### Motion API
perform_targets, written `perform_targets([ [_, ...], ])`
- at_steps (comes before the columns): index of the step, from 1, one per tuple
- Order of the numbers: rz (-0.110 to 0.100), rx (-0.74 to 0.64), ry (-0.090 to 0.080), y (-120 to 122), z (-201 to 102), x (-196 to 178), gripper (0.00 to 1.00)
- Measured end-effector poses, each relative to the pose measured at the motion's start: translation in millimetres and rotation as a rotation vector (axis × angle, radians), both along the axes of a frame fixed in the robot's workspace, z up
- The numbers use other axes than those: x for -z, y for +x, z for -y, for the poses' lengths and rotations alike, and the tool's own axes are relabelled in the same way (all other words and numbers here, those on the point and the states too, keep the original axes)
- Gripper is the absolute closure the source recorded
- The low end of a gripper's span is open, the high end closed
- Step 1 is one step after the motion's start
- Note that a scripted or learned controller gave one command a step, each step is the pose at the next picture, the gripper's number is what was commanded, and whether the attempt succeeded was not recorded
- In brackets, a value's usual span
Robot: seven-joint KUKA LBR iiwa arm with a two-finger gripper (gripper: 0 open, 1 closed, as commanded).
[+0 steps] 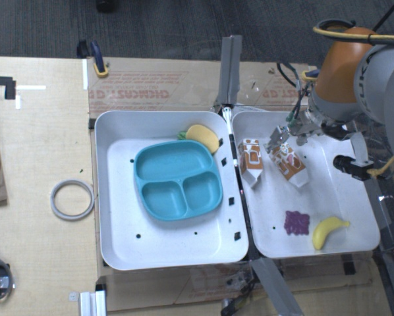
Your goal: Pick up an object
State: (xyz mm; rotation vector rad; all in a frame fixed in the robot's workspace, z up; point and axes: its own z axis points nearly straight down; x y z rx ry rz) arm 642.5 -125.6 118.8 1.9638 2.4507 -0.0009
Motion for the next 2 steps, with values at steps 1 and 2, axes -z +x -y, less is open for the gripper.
perform_targets([
  [1,-0.002,-0.023,0.001,-28.8,-0.2,27.6,0.00],
  [2,-0.001,-0.020,0.000,-28.5,1.1,18.2,1.00],
])
